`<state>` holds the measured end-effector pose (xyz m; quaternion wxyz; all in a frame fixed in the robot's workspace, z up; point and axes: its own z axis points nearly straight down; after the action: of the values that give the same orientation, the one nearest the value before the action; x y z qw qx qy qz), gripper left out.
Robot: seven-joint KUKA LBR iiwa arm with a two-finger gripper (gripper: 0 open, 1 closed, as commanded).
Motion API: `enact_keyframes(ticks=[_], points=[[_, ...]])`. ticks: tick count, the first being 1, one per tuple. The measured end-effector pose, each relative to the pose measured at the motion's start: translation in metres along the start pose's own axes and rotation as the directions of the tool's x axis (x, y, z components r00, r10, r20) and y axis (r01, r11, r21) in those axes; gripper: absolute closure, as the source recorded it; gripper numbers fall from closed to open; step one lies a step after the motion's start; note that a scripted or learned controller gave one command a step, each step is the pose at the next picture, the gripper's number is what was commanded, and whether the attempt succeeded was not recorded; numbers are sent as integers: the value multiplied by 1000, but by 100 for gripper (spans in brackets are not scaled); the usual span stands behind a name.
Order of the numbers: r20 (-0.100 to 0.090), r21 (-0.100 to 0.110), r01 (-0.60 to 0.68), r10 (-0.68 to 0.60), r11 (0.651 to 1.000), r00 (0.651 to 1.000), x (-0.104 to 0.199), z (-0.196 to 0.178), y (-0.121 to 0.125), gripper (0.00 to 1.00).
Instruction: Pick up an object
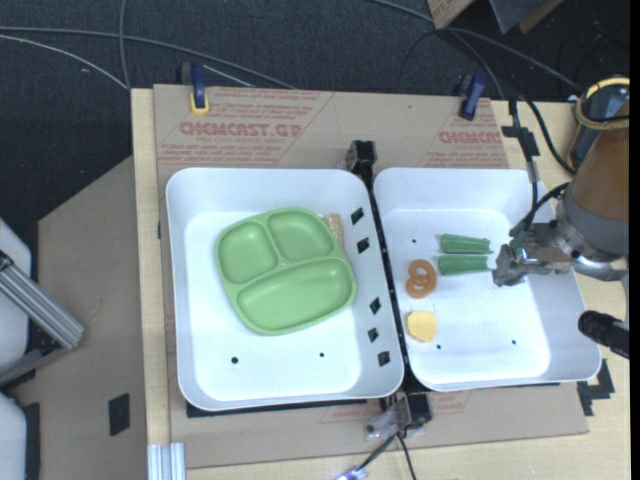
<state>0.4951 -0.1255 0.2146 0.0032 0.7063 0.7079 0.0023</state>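
Green bean pieces, two short chunks lying side by side, look like the obvious pick since they sit just to the left of the jaws, nearly touching them. Biggest stuff first though: the counter is a cardboard-topped board carrying two white bins. The left bin is well away from the jaws and holds a green divided plate with some small tan thing tucked at its upper right edge, can't make out what. The right bin is where the arm is working, jaws hovering low over its right half. Can't honestly tell whether they're spread or closed, too blurry, and nothing looks pinched between them.

Further left of the jaws, past the beans, there's a brown pretzel, and below that a small yellow chip-shaped piece.

My guess on handling: the beans are toy plastic, light and stiff, a bit slick and rounded, so they could roll or squirt out. I'd grab one across its narrow width, near the middle.
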Motion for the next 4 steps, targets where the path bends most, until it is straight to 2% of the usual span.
enact_keyframes(ticks=[1,2,3,4], points=[[0,2,-1,1,1000,1000,-4,-46,-5,100],[-5,11,4,-4,1000,1000,46,-29,7,100],[-4,11,3,-3,1000,1000,97,-14,22,100],[-4,6,5,-5,1000,1000,153,-14,44,100]])
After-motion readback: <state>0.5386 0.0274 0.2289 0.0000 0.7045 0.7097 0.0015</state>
